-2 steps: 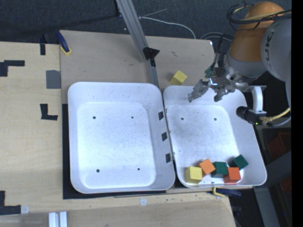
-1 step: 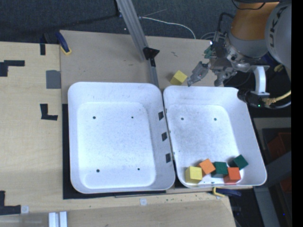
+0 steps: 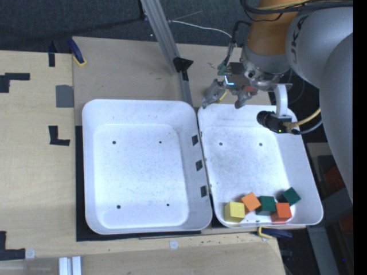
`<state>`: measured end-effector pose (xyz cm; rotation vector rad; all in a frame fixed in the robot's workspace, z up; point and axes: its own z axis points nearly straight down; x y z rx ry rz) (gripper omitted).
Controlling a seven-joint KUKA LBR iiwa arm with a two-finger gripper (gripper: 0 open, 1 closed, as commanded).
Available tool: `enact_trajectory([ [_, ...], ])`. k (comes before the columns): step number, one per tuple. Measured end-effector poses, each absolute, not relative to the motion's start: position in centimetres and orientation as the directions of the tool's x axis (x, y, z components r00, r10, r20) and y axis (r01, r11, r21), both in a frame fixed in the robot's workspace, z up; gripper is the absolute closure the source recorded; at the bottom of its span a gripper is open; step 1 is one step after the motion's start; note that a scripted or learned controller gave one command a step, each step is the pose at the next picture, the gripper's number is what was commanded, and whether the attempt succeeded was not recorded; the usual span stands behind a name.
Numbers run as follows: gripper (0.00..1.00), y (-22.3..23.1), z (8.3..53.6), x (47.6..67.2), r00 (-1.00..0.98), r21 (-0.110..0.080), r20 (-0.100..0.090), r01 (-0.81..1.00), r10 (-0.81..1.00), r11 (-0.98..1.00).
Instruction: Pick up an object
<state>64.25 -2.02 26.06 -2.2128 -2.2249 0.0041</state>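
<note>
Several small blocks lie bunched at the near edge of the right bin (image 3: 298, 171): a yellow block (image 3: 234, 211), an orange block (image 3: 250, 201), a green block (image 3: 267, 204), a red-orange block (image 3: 282, 211) and a dark green block (image 3: 291, 196). My gripper (image 3: 226, 98) hangs over the far rim of the right bin, well away from the blocks. Its two fingers are spread apart with nothing between them.
The left bin (image 3: 92, 153) sits beside the right one, sharing a middle rim. A grey metal post (image 3: 163, 30) slants up behind the bins. A black cable fitting (image 3: 274, 121) hangs from the wrist over the right bin's far right corner.
</note>
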Motion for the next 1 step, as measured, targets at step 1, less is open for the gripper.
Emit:
enact_trajectory([
  [1, 0.00, 7.24, 20.13, 68.10, -0.008, -0.003, 0.001, 1.000, 1.000, 0.008],
])
